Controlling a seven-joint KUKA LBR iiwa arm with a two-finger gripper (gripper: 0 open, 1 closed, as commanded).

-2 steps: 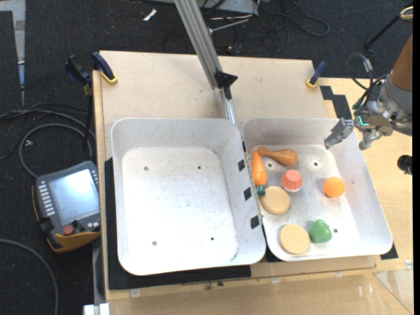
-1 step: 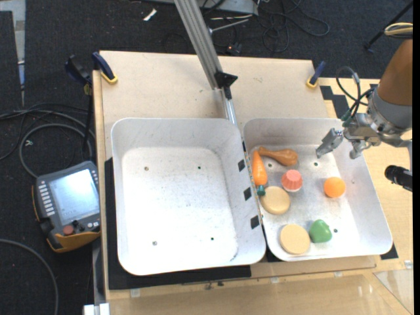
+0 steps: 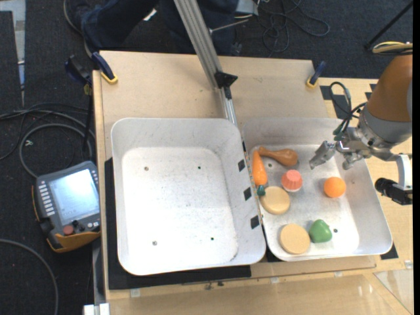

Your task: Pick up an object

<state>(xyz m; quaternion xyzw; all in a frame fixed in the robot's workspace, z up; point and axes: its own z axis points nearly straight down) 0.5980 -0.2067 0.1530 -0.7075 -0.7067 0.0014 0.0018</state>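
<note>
The right bin (image 3: 371, 231) holds several toy foods. An orange carrot (image 3: 260, 169) lies along its left wall, with a brown drumstick (image 3: 279, 155) beside it. A pink cup-shaped piece (image 3: 292, 180) sits near the middle and an orange ball (image 3: 335, 187) to its right. Two beige discs (image 3: 275, 200) (image 3: 294, 238) and a green pepper (image 3: 320, 231) lie toward the front. My gripper (image 3: 333, 159) hangs over the bin's back right part, just behind the orange ball. It is open, with nothing between its fingers.
The larger left bin (image 3: 131, 143) adjoins the right one, with black clips along the shared wall. A slanted aluminium pole (image 3: 200, 35) stands behind the bins. Yellow-tipped clamps (image 3: 105, 71) (image 3: 315, 74) grip the bench's back corners. A teach pendant (image 3: 69, 205) lies on the floor at left.
</note>
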